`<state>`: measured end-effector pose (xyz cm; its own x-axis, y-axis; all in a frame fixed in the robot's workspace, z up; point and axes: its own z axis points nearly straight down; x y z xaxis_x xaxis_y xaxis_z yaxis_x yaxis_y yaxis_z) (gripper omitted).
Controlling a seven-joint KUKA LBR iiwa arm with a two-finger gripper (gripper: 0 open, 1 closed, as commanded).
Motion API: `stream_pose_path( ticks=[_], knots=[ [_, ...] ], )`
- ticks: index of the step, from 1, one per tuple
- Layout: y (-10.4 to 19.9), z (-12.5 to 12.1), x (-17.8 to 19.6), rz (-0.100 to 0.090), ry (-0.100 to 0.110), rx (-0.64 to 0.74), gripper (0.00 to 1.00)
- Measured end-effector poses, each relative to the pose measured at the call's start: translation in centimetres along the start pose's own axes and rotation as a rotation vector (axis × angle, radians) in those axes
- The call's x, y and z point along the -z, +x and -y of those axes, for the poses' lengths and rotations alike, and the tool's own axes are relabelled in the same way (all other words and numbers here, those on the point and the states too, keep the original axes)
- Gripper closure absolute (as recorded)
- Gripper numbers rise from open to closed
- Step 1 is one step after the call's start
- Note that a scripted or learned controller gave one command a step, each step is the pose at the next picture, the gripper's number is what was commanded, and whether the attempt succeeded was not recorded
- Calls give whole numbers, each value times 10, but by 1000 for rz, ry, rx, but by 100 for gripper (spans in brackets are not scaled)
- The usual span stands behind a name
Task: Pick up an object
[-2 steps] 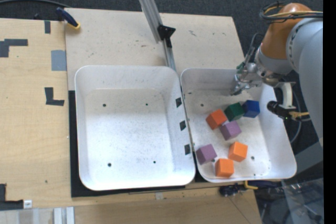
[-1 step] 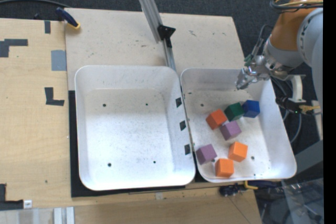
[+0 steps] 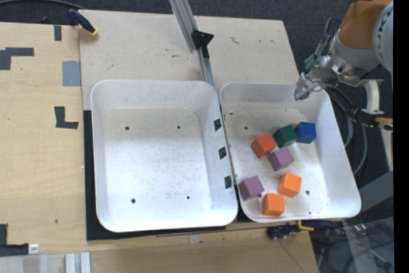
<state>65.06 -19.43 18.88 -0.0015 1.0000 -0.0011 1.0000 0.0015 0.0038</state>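
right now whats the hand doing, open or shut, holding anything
Hand: cannot be told whether open or closed; nothing seen held. It sits over the right bin's back corner, away from the blocks.

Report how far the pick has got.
Done: nothing lifted; all seven blocks lie in the right bin. In hand: the hand is at that bin's far rim, above the blue block and green block in the picture. Left: descend, grasp one, lift.
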Motion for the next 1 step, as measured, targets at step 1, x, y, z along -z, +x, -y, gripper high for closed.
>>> stream_pose_path(
  ticks=[1],
  knots=[
    [7, -7, 60, 1, -3, 1, 100]
  ],
)
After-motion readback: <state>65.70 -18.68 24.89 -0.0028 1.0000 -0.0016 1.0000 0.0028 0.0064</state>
